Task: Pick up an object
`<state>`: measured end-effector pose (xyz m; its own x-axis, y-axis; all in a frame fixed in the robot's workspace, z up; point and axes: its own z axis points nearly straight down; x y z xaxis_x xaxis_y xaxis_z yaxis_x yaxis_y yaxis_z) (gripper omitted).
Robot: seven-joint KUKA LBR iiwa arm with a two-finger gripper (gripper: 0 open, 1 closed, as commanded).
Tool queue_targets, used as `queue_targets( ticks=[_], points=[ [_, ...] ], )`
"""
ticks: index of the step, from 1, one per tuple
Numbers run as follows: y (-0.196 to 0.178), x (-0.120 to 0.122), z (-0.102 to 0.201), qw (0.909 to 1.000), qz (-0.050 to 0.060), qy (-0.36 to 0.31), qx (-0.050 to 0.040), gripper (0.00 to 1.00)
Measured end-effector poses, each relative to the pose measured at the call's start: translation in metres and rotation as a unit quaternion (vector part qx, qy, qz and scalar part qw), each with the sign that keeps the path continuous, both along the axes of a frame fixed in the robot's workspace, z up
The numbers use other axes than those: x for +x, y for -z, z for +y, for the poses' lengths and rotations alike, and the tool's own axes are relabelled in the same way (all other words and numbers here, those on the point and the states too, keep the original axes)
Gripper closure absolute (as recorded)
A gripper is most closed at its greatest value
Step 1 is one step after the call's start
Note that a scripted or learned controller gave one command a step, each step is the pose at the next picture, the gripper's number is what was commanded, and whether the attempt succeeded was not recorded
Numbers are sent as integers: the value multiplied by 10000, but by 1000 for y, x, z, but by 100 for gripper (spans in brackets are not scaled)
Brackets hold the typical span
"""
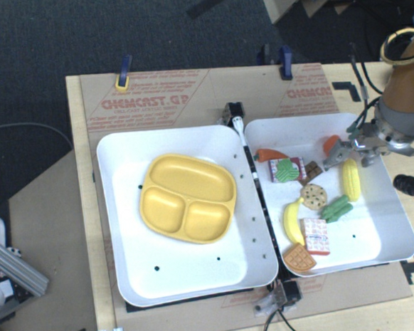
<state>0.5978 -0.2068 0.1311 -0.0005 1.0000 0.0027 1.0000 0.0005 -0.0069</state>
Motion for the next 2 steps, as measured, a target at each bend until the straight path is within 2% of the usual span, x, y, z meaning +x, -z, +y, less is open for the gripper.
queue_targets(
  ticks=[1,2],
  points=[
    [50,-1,1,10000,-4,0,-4,0],
    [35,1,1,10000,-43,-2,-18,100]
  ],
)
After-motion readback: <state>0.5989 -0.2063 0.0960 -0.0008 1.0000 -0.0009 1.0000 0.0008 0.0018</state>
